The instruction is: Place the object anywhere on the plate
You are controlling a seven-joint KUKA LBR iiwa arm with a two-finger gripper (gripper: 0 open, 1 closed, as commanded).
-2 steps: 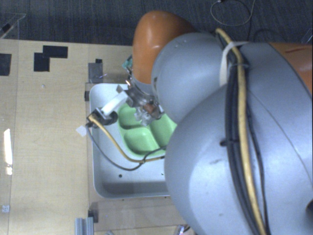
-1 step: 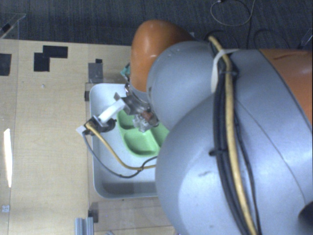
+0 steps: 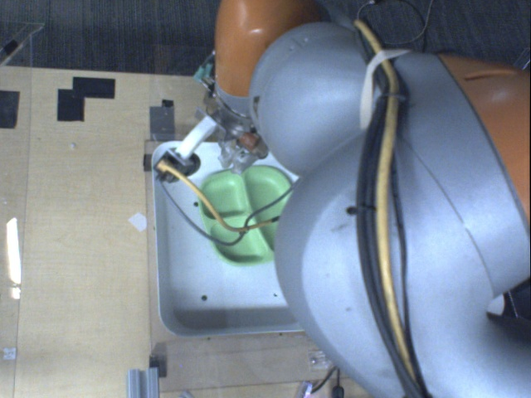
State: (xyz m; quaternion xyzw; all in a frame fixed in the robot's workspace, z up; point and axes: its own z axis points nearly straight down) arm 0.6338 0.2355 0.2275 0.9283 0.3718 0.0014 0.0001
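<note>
Far left: the pale wooden table (image 3: 75, 247) carries black rectangular patches (image 3: 83, 96) near its upper edge and a small white scrap (image 3: 137, 220) nearer the bin. A bright glare streak sits at the left border. Beyond the table's top edge we see dark, carpet-like floor (image 3: 108, 15).

Centre-left: a shallow white bin (image 3: 159, 264) sits on the table, with a grey bracket (image 3: 163, 121) just off its upper left corner. The green plate (image 3: 241, 214) lies in the bin's upper part, flat on the floor of the bin. Raised ridges divide it into lobed compartments. The arm covers its right side, so we cannot tell its long axis or which way it points.

Centre: the end effector (image 3: 241, 149) hangs directly over the plate's upper edge, close above it. We cannot tell whether it is wide, narrow, or holding anything. A small reddish-brown bit (image 3: 247, 144) shows at its tip. We cannot tell whether this is the object or part of the tool. A yellow and black cable (image 3: 205, 208) loops from a black fitting at the bin's upper left corner across the plate.

Right: the grey arm (image 3: 398, 247), with its orange band (image 3: 249, 31), covers the bin's right half.
</note>
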